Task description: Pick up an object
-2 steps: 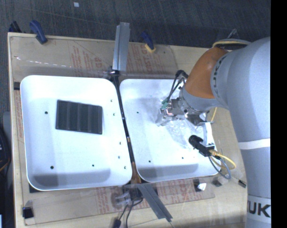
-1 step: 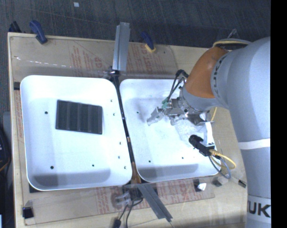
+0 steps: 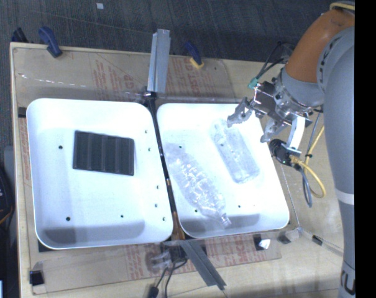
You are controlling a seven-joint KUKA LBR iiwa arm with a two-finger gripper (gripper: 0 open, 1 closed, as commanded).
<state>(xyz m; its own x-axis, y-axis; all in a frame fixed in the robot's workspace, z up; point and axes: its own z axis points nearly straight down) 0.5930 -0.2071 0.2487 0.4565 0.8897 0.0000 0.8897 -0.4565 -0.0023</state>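
1. Camera view, layout: you've got two white bins on the bench. Left bin [image 3: 45, 185] carries a dark ribbed flat block [image 3: 104, 153], sitting toward its far-left part, well apart from the arm.
2. Right bin [image 3: 271, 213] carries two clear plastic bottles. Bottle A [image 3: 237, 154] lies nr the bin's far-right corner, long axis running from far edge toward the right wall. Bottle B [image 3: 197, 185] lies along the left wall, running down to the near edge, cap end nr the near rim.
3. Gripper [image 3: 253, 113] hangs over the right bin's far-right corner, just beside the far end of bottle A. One finger tip reads clearly, the other doesn't, so I can't tell how wide the tool stands. Nothing is visible in its grasp.
4. Handling, my judgement: both bottles look empty, thin-walled, crinkled, so light, soft, prob. slippery. They'll dent under a squeeze and may roll or squirt out sideways.
5. Where to grab: bottle A is the nearer target. Take it across the body, mid-length, fingers square to the long axis. The neck is stiffer but too faint here to locate.
6. The block looks stiff but flat on the floor, little edge to pinch; leave it.
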